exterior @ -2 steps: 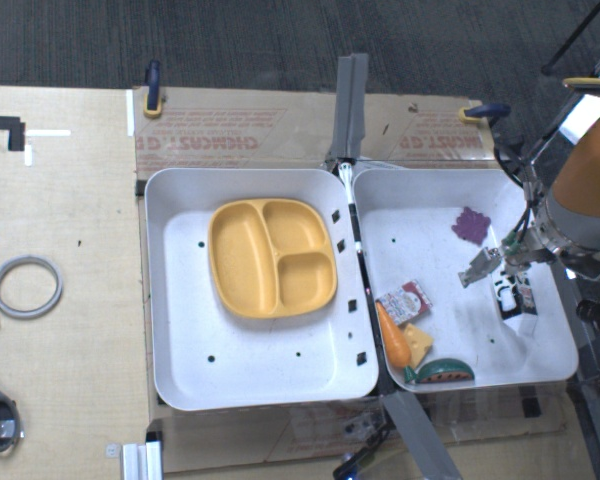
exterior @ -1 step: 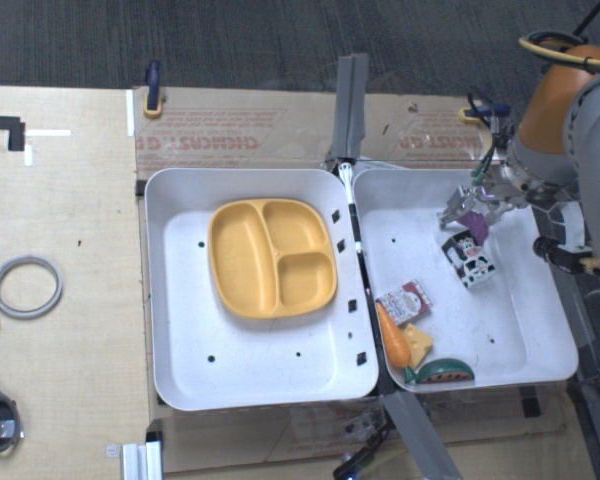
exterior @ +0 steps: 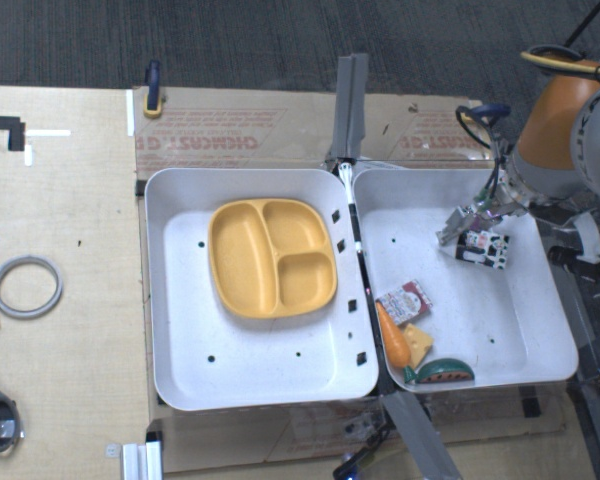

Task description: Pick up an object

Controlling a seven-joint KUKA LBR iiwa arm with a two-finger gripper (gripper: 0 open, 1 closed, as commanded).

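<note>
Scanning left to right across the right bin point(exterior: 540, 368), I see the tool point(exterior: 467, 224) low at its upper middle, touching the black-and-white packet point(exterior: 483, 250) just below-right; I cannot tell its finger state.

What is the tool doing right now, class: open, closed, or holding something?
Tool: low in the right bin, right at a small black-and-white packet; open or closed cannot be told, and no hold is visible.
</note>
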